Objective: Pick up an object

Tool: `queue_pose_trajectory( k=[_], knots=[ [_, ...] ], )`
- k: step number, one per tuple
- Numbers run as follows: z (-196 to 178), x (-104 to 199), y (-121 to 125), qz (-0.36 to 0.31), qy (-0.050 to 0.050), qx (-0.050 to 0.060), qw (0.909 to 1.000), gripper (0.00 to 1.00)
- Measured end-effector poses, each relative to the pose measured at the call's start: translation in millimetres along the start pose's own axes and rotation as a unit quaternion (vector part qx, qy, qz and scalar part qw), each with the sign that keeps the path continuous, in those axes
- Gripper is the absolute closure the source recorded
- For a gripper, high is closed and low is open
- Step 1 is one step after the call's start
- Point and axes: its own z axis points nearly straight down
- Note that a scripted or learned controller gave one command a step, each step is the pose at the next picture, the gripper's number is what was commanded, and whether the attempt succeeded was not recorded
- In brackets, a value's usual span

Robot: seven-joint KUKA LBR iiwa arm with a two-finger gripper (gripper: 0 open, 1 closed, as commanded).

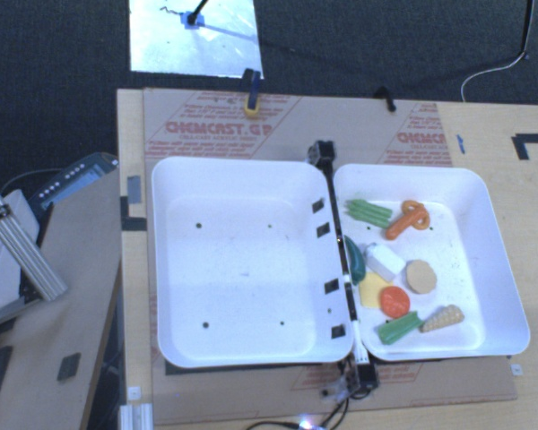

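1. Looking down in the camera view: left bin and right bin sit mid-frame with their inner rims touching, and black clips run along that seam.
2. All pickable objects are in the right bin, crowded toward its left half.
3. Upper group: green pods just beside the orange loop piece.
4. Middle: white block near the tan disc. A dark green piece hugs the seam wall.
5. Lower: yellow piece touching the red ball. Green stalk and cone lie close to the lower wall.
6. Open room: the right bin's right strip and the left bin's flat floor.
7. Claw state: cannot tell.
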Motion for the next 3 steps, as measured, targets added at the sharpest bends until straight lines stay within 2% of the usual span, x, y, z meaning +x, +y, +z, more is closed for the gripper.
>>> queue_pose_trajectory(
  k=[1, 2, 3],
  knots=[
    [122, 38, 0, -0.004, 0.003, 0.006, 1.0, 1.0],
    [8, 40, 0, -0.003, -0.001, -0.005, 1.0, 1.0],
    [-1, 1, 0, 0.0, 0.0, -0.001, 1.0, 1.0]
  ],
)
